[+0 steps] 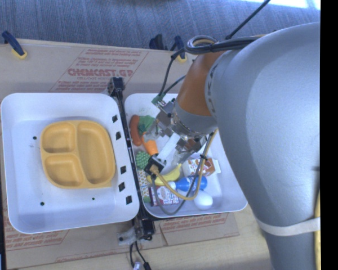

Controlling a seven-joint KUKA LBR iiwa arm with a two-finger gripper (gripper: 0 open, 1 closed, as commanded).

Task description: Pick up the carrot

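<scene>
Camera view looks down on brown cardboard (pixel 96 66) printed in red with "CHEMCAST GP" and smaller lines too fine to read, spread under two shallow white plastic bins. Left bin (pixel 14 167) has smooth rounded walls and holds a yellow plate (pixel 78 153) moulded into three compartments. Right bin (pixel 228 198) is crowded: the carrot (pixel 151 147), a small orange stub, lies near the bin's left wall, just beside a red piece (pixel 134 129) and a green one (pixel 146 122). Nearer the front sit a yellow banana (pixel 168 175), a blue object (pixel 189 184), a white egg (pixel 204 201) and small printed cartons (pixel 201 166) whose writing is illegible. The grey arm (pixel 270 122) with its glossy orange band (pixel 196 86) hangs over this bin; its gripper (pixel 176 145) is just right of the carrot, and I cannot tell how it stands
</scene>
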